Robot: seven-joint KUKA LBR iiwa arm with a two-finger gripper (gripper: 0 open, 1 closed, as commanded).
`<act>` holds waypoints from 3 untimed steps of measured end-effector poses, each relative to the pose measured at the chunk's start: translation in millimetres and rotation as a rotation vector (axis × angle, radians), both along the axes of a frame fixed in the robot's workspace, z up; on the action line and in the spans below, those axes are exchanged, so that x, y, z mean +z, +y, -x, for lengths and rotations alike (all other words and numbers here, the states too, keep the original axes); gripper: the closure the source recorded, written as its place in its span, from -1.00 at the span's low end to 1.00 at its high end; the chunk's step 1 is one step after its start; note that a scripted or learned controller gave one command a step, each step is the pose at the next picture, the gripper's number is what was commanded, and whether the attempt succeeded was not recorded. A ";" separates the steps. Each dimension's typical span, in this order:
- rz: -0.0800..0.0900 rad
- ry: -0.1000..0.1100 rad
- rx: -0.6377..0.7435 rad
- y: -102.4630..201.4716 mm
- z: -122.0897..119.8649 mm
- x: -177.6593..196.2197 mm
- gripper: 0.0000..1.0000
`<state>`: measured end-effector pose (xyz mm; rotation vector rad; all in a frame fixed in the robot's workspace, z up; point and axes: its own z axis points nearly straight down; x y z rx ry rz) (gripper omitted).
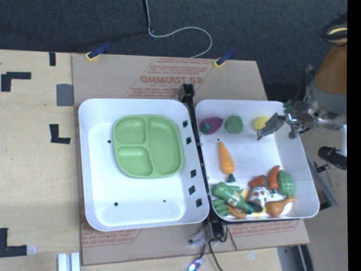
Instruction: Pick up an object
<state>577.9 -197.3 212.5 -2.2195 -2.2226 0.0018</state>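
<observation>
Yellow toy (260,122) just beside fingers (271,125).

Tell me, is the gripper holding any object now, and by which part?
Nothing is held. The gripper hangs open above the right bin, beside the yellow toy, with nothing between its fingers.

I see the gripper (271,127) hanging over the right bin's (293,151) far right corner, just beside a yellow piece (260,122). A carrot (226,158) lies mid-bin, toys (254,195) are heaped near me, and a green plate (149,145) sits in the left bin (98,168).
</observation>
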 end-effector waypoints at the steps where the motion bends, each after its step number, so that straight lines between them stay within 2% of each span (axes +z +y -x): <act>1: -0.005 0.008 0.000 49.6 60.8 -34.8 -1.00; 2: 0.000 -0.017 0.007 94.1 53.1 114.2 -1.00; 3: -0.004 0.013 0.001 132.3 97.7 15.7 -1.00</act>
